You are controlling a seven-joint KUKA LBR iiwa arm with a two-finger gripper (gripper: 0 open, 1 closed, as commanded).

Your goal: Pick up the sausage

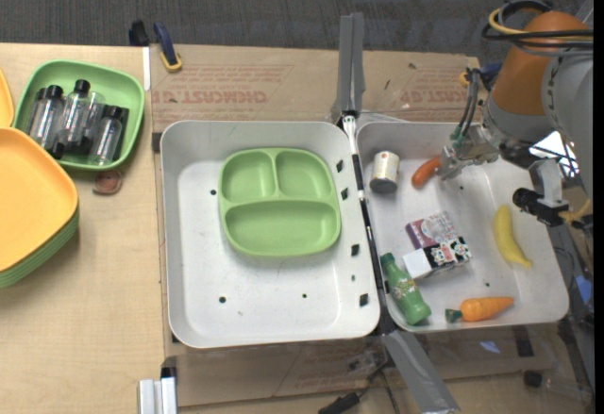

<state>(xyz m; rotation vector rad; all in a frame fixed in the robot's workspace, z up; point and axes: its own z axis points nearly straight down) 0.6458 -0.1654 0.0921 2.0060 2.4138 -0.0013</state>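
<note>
Sausage (426, 171) position: upper part of the right bin (557, 304), lying at a slant on the bin floor, just right of a small white cylinder (383, 171) and well apart from the banana (511, 238), the carrot (484, 308), the green bottle (404, 290) and the small printed boxes (437, 244). The gripper (455, 160) stands at the sausage's right end, touching it or just beside it; from this slanted view I cannot tell whether the jaws are spread or pressed together, and nothing is visibly held between them. Handling judgement: the item looks like a small toy, light, smooth-skinned and rounded, so it is likely to roll or slip out of a pinch taken near an end. The recommended hold is across the middle of its length, with the jaws closing on its narrow width, square to its long axis. The left bin (179, 242) carries a green divided plate (279, 201) and is not involved.
</note>
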